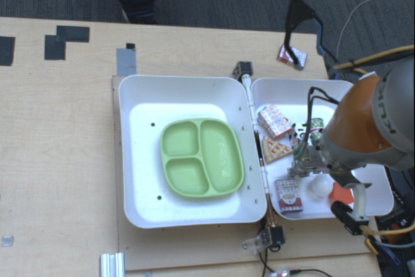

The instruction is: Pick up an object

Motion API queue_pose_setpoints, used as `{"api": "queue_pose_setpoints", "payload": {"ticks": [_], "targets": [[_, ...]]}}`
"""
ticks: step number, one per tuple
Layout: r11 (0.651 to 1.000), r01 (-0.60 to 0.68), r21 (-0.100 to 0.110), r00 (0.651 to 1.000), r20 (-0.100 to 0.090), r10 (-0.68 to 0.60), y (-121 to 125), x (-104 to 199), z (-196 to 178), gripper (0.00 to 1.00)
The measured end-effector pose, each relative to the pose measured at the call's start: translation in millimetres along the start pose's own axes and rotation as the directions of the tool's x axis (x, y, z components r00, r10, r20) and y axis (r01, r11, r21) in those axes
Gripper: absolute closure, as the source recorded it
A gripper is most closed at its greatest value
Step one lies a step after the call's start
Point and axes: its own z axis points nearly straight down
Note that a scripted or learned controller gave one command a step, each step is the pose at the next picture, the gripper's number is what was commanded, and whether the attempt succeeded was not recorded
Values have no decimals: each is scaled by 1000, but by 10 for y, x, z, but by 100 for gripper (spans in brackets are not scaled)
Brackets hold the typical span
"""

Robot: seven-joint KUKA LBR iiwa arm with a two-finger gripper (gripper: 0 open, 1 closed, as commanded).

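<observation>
Objects for picking lie in the right bin (pixel 382 204): a small carton with red print (pixel 273 120) near the bin's far left corner, a waffle-patterned piece (pixel 277 150) just in front of it, a red-labelled packet (pixel 288 195) near the bin's front left, a white rounded item (pixel 319 186) beside that packet, and an orange-red item (pixel 341 193) just right of the white one. The left bin (pixel 139 139) carries a green divided plate (pixel 201 157) with three compartments, sitting near its middle.

The arm (pixel 369 123) reaches in from the right and hangs over the right bin, its orange band and grey wrist covering much of the bin's middle. The gripper (pixel 303 162) points down into the bin, roughly between the waffle-patterned piece and the white rounded item. Whether the fingers are open or closed I cannot tell; they are dark and small against the clutter, and nothing is plainly seen between them.

Judging from this, the step in hand is the descent or positioning over a target, before any secure grasp. The next move likely calls for settling on one item, probably the white rounded item or the red-labelled packet, bringing the fingers down astride it without nudging its neighbours, closing, and then lifting straight up clear of the bin wall.
</observation>
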Motion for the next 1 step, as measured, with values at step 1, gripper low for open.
{"api": "queue_pose_setpoints", "payload": {"ticks": [1], "targets": [[1000,0,0,1000,0,0,0,0,1,0]]}}
